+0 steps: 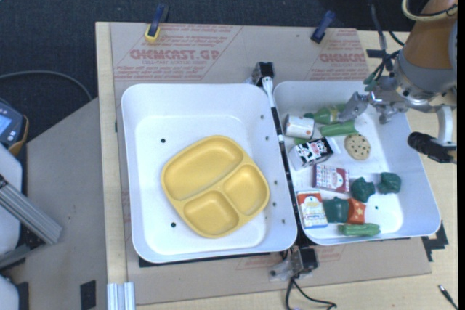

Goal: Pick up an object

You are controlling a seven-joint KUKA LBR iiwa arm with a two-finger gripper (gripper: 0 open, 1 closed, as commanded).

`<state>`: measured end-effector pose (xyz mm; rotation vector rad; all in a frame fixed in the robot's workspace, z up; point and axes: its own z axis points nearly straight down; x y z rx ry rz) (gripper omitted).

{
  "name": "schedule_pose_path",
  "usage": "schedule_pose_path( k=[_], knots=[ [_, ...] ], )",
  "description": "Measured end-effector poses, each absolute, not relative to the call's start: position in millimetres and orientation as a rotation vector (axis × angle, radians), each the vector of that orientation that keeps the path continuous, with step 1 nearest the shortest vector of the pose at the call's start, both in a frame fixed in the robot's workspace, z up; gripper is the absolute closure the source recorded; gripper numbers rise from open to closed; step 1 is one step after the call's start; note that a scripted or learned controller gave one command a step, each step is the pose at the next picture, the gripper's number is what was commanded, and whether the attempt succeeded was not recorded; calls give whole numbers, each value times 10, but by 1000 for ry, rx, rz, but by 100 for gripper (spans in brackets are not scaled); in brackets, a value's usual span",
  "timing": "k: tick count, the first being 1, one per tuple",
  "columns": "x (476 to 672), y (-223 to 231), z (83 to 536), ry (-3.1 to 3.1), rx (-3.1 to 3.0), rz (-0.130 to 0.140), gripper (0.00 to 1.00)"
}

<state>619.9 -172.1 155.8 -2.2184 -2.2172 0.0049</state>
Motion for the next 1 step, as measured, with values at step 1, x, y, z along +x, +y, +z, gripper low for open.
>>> schedule_pose_path(
  k=[1],
  knots=[
    [6162,-1693,918,-2216,-2216,7,0]
  ],
)
